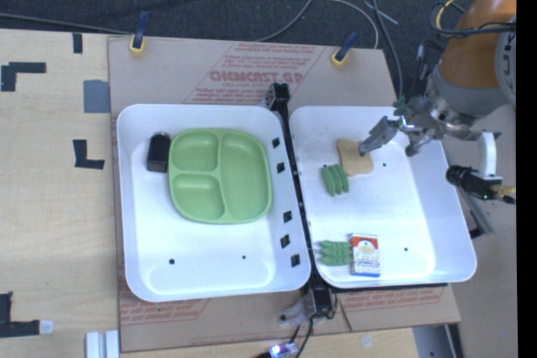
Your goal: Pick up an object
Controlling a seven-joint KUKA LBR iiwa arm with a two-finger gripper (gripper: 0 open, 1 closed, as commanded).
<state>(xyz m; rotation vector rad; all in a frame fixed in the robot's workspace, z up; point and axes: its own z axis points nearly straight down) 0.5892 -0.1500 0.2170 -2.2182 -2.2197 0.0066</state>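
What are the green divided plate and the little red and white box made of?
The green divided plate looks like moulded plastic: one even colour, rounded compartments, soft sheen. The red and white box looks like printed cardboard, with flat faces and sharp edges, though it is too small to be sure.

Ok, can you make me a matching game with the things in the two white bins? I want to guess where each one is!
Things:
1. green plate
2. small black block
3. red and white box
4. tan piece

Places:
A. front of the right bin
B. by the gripper, right bin
C. middle of the left bin
D. left of the plate, touching it

Pairs: 1-C, 2-D, 3-A, 4-B
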